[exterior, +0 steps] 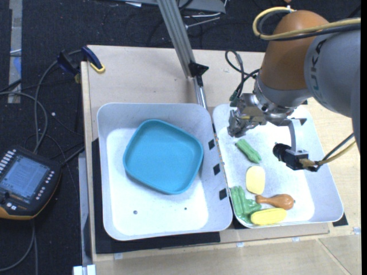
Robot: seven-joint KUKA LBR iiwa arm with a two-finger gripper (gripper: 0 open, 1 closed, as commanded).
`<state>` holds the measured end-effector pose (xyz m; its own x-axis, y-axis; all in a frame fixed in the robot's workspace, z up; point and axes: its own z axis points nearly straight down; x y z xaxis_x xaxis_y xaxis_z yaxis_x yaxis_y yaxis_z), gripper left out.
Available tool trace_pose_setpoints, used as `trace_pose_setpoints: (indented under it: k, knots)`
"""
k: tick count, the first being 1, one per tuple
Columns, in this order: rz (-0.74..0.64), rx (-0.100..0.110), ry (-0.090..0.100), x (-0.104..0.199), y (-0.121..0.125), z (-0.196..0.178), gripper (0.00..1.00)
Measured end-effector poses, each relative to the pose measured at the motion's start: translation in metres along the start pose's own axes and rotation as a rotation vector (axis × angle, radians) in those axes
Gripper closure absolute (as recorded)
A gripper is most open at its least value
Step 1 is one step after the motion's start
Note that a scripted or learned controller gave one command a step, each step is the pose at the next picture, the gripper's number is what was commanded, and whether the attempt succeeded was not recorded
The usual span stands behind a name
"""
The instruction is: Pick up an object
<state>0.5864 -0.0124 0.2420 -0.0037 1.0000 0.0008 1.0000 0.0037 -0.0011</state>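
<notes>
Five food pieces in right bin; one blue plate left; hand grip unclear.

We can read little here — only part of white lettering, "UK", on the grey arm near the picture's right edge. The screen of the handheld controller is too blurred to read.

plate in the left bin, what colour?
Light blue, plain with no pattern: the square plastic plate in the left white bin, clearest in the camera view.
</notes>
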Motion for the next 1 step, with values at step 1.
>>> trace_pose_setpoints:
  k: [1]
  knots:
    - [0.0,-0.001,0.0,0.0439,-0.0036,0.0005,1.0]
